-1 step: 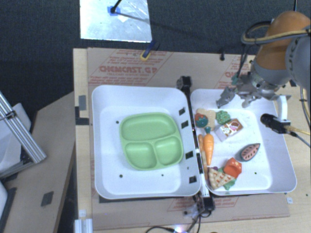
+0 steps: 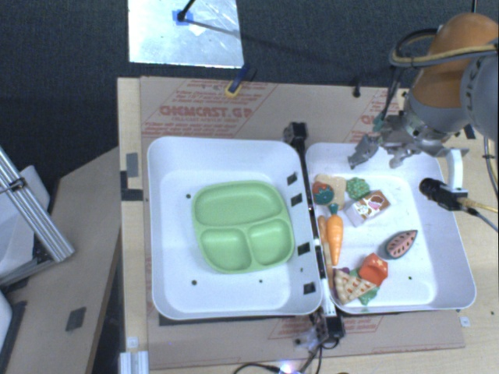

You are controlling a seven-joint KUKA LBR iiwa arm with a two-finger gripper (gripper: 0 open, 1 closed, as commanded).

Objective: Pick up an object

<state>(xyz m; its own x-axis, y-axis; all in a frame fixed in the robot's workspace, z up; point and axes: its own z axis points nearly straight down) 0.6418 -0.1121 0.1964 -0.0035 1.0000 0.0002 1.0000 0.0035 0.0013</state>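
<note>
Beside green broccoli [image 2: 358, 187], orange carrot [image 2: 334, 238]

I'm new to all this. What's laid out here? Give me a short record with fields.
left bin: holds a green divided plate with three compartments
right bin: toy food, namely a carrot, a broccoli floret, a small printed box, a watermelon slice, a pizza slice and a red piece
arm: reaches in from the right
gripper: fingers open, over the right bin's far edge, holding nothing
nearest item to gripper: the broccoli floret
</note>
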